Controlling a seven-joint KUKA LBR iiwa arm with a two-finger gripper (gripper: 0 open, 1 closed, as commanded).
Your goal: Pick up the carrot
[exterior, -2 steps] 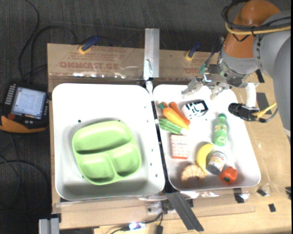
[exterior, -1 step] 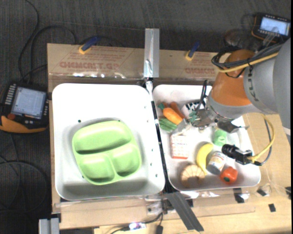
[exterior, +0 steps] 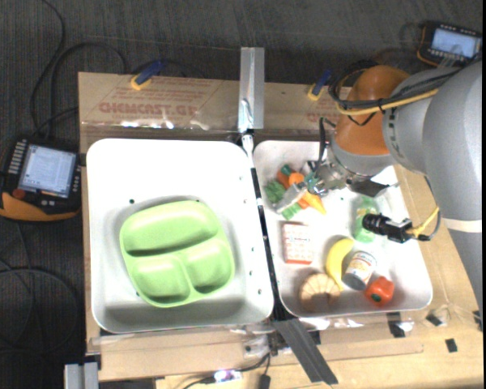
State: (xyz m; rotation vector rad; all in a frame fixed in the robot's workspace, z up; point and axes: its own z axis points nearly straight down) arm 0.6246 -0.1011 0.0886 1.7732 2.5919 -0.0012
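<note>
Where the gripper (exterior: 320, 178) hovers, the carrot (exterior: 314, 200) lies diagonally, tip lower-right.

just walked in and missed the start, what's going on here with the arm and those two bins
A grey robot arm with an orange band reaches in from the right, its gripper low over the far end of the right bin. It sits right at the carrot, which lies among toy food: a banana, a small can, a bread roll. Whether it has the carrot is unclear. The left bin holds a green divided plate.
</note>
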